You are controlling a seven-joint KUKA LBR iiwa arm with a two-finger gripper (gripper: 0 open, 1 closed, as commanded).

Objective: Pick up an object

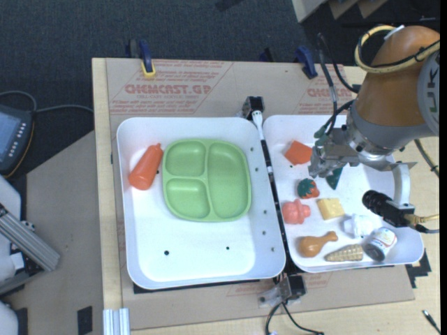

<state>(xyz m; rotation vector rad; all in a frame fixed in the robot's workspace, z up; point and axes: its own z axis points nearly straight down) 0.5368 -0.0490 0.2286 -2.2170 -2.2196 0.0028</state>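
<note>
Reaching in from the right, the arm hangs its gripper [325,165] low over the right bin [412,253], just above a small green-and-red toy [307,187]; whether the jaws are released or clenched I cannot tell. Nearby lie an orange block [299,153], a yellow cube [330,208] and a drumstick [317,243].

This is a robotics lab. A grey and orange industrial arm [394,75] reaches over a table [202,82] topped with a board printed with a maker's name, clamped at the rear edge by blue clamps [145,56]. Loose cables [63,107] run over dark carpet [105,12], and two white bins [202,271] hold toy food.
</note>
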